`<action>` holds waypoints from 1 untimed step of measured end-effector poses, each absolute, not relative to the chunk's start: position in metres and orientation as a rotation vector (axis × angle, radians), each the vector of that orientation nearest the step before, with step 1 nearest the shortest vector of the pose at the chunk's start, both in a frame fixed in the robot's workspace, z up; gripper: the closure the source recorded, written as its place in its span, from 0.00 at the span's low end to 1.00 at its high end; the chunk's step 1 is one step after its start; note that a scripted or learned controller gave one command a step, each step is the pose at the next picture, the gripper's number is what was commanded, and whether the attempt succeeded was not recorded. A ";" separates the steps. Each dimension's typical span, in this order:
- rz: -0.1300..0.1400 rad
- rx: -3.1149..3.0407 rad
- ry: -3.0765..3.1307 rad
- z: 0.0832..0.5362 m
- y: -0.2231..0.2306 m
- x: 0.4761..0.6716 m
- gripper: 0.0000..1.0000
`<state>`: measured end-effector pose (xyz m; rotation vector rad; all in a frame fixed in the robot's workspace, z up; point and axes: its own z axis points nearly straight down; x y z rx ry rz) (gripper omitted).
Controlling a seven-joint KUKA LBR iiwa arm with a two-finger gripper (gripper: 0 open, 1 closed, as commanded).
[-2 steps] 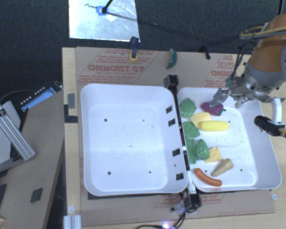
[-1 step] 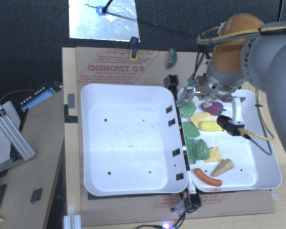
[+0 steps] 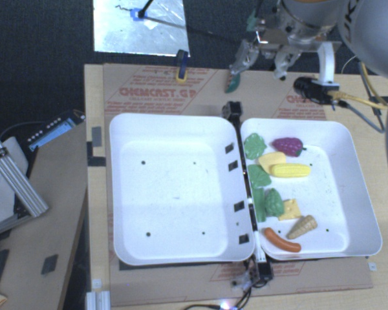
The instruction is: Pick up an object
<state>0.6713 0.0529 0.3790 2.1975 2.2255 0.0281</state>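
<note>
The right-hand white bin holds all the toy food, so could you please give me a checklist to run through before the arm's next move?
1. Objects to pick lie in the right-hand white bin: ok.
2. Gripper raised above the bench, beyond the bins: ok.
3. Gripper free of any object: cannot tell; something small and green hangs at one finger.
4. Yellow plastic corn cob uncovered from above: ok.
5. Red toy sausage apart from its neighbours: ok.
6. Purple toy eggplant away from the bin wall: ok.
</note>
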 end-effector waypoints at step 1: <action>0.006 2.207 2.229 0.379 0.048 0.669 1.00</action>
